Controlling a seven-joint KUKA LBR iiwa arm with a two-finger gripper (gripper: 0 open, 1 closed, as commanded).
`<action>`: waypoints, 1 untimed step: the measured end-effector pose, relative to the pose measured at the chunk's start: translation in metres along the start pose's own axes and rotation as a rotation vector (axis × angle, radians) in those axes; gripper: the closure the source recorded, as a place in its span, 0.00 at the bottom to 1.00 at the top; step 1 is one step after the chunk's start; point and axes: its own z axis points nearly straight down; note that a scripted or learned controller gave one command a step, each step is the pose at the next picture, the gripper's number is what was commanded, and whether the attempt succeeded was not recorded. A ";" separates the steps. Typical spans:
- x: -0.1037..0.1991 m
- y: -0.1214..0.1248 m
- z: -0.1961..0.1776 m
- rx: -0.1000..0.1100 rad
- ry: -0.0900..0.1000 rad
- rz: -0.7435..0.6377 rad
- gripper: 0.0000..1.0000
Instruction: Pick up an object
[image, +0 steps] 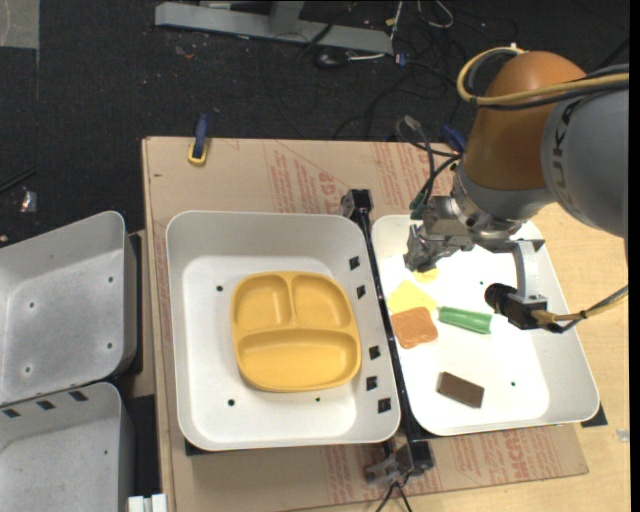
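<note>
Camera view: the gripper (424, 256) hangs over the upper left of the right bin (570, 395), just above a yellow piece (410, 296) (whether its claw is apart or together cannot be told). Below lie an orange piece (415, 327), a green piece (465, 319) and a brown block (460, 389). The left bin (190, 330) holds a yellow divided tray (296, 331).
</note>
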 end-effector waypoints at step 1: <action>0.042 -0.011 0.006 0.001 -0.001 0.002 1.00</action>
